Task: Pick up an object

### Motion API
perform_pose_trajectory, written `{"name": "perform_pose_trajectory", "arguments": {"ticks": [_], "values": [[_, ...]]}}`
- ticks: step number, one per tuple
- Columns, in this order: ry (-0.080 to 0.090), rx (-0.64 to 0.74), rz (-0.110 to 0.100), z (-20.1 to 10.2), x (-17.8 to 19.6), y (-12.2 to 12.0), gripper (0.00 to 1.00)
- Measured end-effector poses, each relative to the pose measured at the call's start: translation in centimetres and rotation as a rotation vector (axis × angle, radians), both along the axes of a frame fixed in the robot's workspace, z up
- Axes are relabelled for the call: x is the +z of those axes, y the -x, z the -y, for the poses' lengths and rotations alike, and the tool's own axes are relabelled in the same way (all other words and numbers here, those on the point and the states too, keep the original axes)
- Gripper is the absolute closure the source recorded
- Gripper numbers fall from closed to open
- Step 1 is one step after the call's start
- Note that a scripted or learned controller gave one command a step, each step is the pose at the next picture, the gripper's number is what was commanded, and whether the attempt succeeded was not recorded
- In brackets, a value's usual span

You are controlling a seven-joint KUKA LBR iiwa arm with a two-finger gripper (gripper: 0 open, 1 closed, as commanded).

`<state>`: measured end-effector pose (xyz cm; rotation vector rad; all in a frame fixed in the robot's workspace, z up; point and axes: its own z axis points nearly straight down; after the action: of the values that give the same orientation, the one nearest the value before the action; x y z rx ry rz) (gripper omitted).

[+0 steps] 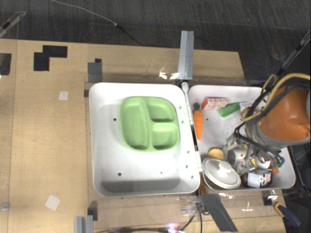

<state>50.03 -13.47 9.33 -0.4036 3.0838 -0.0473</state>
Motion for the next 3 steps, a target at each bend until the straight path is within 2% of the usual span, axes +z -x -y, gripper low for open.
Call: {"name": "perform_pose_trajectory", "arguments": {"ticks": [1, 2, 3], "values": [[-0.011, 0.197, -0.007, -0.3, 0.0, -0.2, 0.0], [-0.012, 0.182, -0.011, -2.3, 0.0, -0.3, 0.0], [-0.017, 0.174, -0.016, -5.0, -0.1, -6.1, 0.0]]}}
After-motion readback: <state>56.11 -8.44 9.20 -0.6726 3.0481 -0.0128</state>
